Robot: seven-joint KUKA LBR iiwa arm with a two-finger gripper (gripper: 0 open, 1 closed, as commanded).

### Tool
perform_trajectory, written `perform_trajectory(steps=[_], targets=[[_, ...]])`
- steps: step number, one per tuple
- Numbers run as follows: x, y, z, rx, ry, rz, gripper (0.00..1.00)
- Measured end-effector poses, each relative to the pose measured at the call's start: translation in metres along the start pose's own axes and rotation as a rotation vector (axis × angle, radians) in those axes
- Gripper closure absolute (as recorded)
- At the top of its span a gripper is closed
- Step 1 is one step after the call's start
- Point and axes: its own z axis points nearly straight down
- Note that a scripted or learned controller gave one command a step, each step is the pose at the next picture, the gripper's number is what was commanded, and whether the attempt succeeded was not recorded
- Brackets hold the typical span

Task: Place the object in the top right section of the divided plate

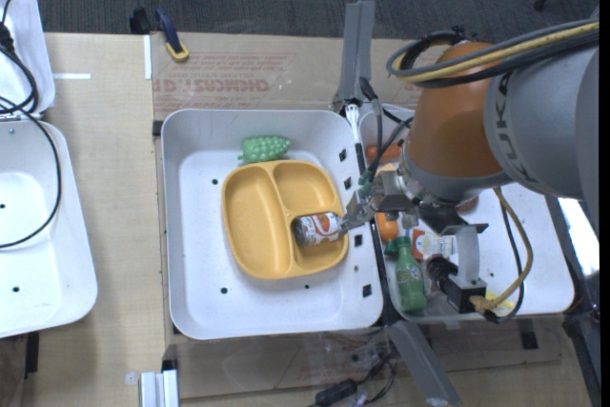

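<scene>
Right bin (pixel 534 300) largely hidden by arm (pixel 515 124).
Gripper (pixel 355 213) jaw state could not be determined. Small can (pixel 317 228) lay in divided plate (pixel 253 224) lower right section; green item (pixel 265 148) beside plate.

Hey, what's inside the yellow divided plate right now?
A small can lies on its side in the lower right section of the yellow divided plate. The large left section and the top right section show bare yellow. The pincer covers a bit of the plate's right rim.

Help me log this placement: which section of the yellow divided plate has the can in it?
The can lies on its side in the plate's small lower-right section, nearest the pincer. The small section above it and the large left section hold nothing.
</scene>
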Motion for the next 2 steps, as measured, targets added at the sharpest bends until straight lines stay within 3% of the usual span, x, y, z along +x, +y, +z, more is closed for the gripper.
perform_trajectory(steps=[2], targets=[[0.0,0.0,0.0,0.0,0.0,0.0,0.0]])
